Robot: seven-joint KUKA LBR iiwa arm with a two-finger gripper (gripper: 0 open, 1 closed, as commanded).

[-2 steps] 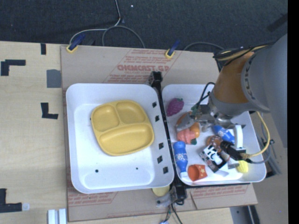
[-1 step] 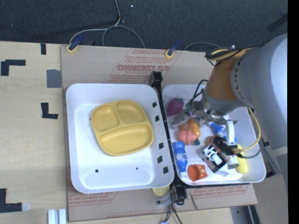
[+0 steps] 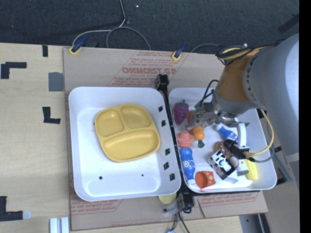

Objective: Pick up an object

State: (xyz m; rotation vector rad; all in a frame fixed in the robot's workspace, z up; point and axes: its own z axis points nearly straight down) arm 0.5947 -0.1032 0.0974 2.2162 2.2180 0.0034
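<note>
Orange toy (image 3: pixel 198 132) near the right bin's (image 3: pixel 265 178) left edge — we're descending, end effector (image 3: pixel 206 115) grip state unreadable — next, close.

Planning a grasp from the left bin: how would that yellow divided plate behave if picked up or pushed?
The yellow divided plate looks like moulded plastic, so probably stiff and light. Lying flat in the left bin, it should slide, not roll. Its low rim probably offers the gripper little to pinch.
</note>
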